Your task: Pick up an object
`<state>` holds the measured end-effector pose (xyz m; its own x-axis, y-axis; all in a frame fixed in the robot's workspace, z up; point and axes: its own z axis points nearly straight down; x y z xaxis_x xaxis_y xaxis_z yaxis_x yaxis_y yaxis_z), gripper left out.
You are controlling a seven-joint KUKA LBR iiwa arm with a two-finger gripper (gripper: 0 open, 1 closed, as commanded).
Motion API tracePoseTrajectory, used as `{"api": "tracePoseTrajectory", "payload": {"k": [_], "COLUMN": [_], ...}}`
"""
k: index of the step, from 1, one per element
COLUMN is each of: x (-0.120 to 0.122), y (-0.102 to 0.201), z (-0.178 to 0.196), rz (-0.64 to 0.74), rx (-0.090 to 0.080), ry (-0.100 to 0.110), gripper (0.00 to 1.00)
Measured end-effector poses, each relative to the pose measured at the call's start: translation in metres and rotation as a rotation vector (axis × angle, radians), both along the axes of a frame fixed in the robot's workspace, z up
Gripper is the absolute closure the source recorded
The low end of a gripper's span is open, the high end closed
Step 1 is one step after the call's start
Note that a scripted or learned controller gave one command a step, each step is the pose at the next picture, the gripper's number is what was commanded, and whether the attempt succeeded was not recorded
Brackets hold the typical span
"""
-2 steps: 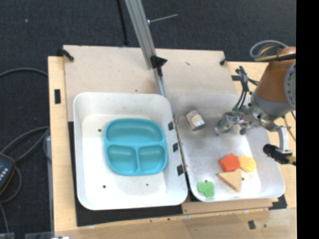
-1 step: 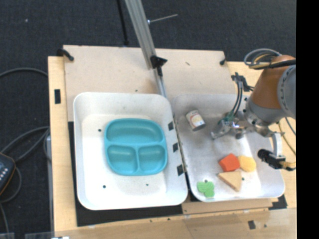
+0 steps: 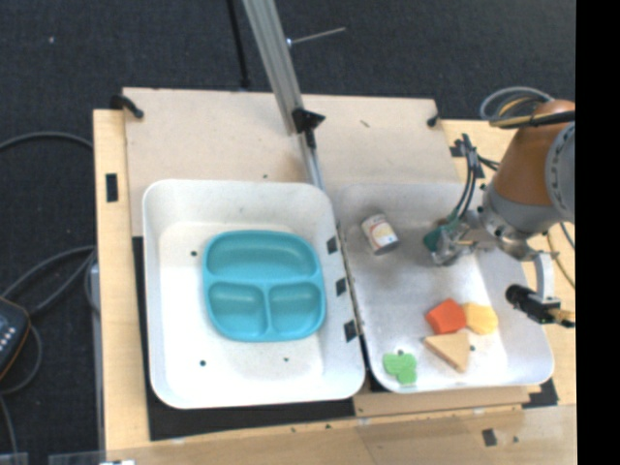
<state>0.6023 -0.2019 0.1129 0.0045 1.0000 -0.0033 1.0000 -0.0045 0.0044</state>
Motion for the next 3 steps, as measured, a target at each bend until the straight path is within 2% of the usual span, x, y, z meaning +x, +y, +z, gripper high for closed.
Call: {"api": "tracePoseTrajectory", "payload": {"k": [2, 3], "x": [-0.005, -0.013], "y": [0.004, 0.059], "z": [0.109, 0.122], "rz": [0.006, 0.011], "rx": [0.000, 0.004], "ry": [-0.003, 0.001], "gripper": [1.00, 1.00]}}
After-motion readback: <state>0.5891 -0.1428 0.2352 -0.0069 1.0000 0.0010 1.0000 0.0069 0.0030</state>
